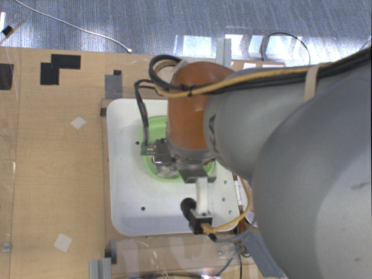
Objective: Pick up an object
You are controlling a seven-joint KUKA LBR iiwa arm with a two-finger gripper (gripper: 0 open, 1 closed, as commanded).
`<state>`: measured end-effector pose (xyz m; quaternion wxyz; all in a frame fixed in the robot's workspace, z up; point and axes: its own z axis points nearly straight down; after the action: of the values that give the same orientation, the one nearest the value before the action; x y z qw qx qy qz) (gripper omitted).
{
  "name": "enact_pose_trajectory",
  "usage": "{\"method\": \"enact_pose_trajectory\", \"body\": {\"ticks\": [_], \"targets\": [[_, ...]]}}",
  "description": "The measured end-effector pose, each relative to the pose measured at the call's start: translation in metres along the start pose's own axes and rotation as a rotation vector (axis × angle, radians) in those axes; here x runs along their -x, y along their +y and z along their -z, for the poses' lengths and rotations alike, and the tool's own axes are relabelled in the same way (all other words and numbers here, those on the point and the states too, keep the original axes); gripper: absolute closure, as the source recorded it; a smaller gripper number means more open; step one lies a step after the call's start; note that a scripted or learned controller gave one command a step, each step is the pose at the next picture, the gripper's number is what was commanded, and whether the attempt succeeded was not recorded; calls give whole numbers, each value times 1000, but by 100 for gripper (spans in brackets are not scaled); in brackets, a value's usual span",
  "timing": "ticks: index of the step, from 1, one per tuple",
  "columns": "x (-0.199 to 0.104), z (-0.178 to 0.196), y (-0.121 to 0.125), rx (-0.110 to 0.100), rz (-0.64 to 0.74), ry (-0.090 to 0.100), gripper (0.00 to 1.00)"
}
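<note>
Light green round plastic object (156,150) lying in the far part of the shallow white plastic bin (125,202), mostly hidden under the grey arm's orange-banded wrist (189,112). Two-finger gripper (174,167) lowered right over it. Grip state impossible to tell.

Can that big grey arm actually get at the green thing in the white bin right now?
Probably yes. The arm's wrist hangs directly over the green thing in the left bin, and no other item seems to lie between them. The arm itself hides most of the green thing, so contact can't be confirmed.
</note>
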<state>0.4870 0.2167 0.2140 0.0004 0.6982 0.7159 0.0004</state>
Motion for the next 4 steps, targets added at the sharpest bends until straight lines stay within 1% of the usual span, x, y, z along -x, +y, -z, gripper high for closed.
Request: {"method": "enact_pose_trajectory", "body": {"ticks": [1,4], "targets": [[-9,-31,-1,-3,-527,-1,100],[-11,0,2,-1,-499,0,100]]}}
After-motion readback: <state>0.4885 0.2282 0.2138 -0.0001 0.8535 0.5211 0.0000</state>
